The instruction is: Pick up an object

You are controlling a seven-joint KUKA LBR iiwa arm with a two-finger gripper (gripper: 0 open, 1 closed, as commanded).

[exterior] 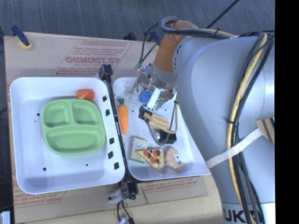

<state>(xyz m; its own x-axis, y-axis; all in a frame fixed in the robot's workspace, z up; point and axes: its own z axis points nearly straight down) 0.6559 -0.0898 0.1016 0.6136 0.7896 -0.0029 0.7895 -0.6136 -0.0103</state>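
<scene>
My gripper [150,92] hangs over the far end of the right bin [198,168], under the orange band of the wrist. A small blue object [145,97] lies right beside it, partly covered by the gripper's metal parts. An orange carrot [123,118] with a green top lies along the bin's left wall. At the near end sit a patterned wedge with a green edge [137,150], a pizza slice [153,157] and a tan pastry-like piece [174,159]. Nothing shows between the gripper's tips.
The left bin [23,171] holds a green divided plate [73,126] and a small red-orange item [85,95] at its far edge. The grey arm covers the right bin's right side. A black divider with clips [113,125] runs between the bins.
</scene>
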